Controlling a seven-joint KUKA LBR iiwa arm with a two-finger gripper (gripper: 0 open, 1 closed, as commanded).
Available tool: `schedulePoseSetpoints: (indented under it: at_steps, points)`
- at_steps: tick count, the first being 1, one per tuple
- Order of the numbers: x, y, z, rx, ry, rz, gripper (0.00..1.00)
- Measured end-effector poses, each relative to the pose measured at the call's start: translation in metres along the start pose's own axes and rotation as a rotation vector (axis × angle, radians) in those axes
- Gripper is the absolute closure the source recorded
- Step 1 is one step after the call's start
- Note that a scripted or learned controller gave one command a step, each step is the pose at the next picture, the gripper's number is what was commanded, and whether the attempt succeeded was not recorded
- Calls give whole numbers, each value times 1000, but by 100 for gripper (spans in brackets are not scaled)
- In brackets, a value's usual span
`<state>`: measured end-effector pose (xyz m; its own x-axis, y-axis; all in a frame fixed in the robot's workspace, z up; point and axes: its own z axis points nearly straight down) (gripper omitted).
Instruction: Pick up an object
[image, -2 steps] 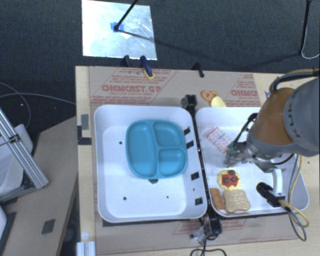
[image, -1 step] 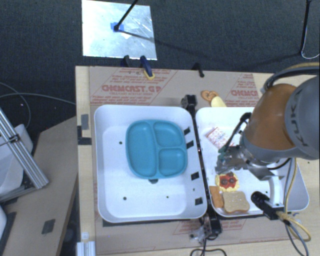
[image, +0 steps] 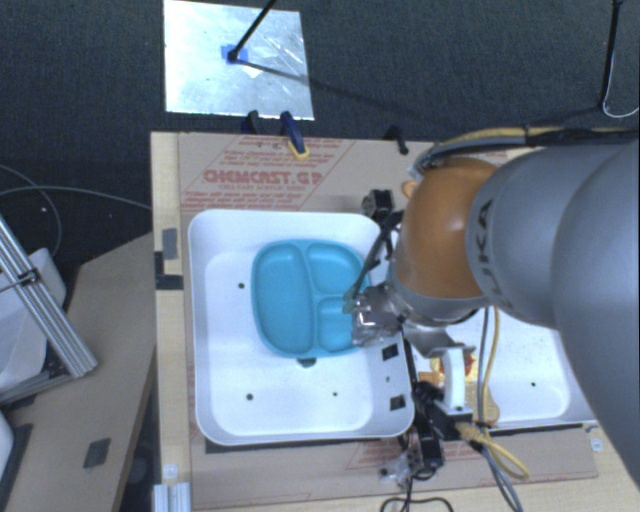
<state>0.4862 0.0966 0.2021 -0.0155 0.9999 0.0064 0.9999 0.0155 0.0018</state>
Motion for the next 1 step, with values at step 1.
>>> schedulePoseSetpoints:
  at_steps: [1]
  points:
    - [68,19,-165,-16,2,4,100]
